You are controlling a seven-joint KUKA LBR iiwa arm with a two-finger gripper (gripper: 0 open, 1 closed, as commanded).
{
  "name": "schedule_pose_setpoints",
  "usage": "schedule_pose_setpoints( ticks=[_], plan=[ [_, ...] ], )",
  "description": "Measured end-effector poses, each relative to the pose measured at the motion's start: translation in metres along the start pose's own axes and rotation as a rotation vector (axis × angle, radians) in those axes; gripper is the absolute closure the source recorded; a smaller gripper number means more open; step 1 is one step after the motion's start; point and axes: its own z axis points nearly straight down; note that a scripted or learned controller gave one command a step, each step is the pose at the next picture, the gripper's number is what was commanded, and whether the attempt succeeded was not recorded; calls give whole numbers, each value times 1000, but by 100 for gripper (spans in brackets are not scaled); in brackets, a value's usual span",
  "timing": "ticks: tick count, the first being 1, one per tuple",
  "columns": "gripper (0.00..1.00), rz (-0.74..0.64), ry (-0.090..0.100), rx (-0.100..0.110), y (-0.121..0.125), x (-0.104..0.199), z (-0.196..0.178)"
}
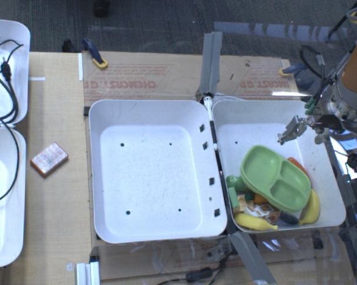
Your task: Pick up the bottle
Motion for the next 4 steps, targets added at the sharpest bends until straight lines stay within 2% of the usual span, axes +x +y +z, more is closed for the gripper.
schedule_pose_setpoints(
  ticks=[1,2,3,4],
  plan=[
    [0,-96,-4,-14,-8,-13,168],
    [100,-94,-1,-9,-8,-12,163],
    [0,-95,-1,-6,-9,-12,163],
    [100,-92,0,-3,-8,-12,157]
  ],
)
